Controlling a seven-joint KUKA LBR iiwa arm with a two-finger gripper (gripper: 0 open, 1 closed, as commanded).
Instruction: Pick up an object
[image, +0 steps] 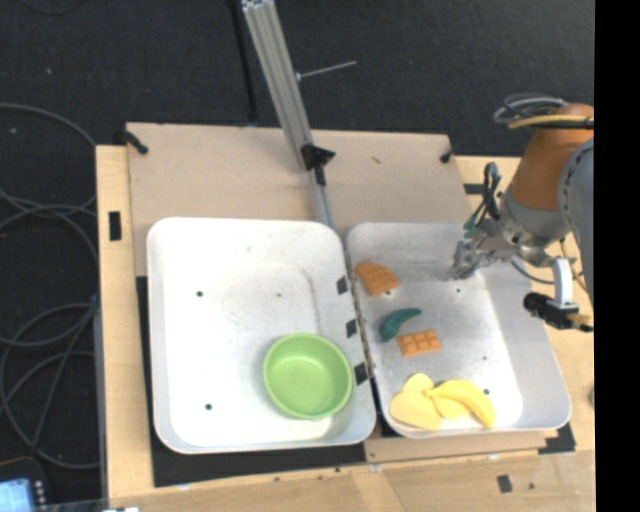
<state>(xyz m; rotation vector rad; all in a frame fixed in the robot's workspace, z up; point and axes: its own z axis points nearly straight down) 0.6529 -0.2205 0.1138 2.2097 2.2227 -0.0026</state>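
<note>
**Choosing a clean grasp in the right bin**

Lower left of centre sits the green bowl (308, 374); right of it lie the orange waffle (377, 278), teal piece (398, 321) and yellow bananas (443, 402). Your gripper (468, 256) hovers upper right, its opening impossible to judge. Target an isolated piece, descending squarely.

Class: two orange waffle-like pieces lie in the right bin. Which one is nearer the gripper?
The larger orange piece, at the bin's upper left, lies nearer the gripper than the smaller one.
</note>
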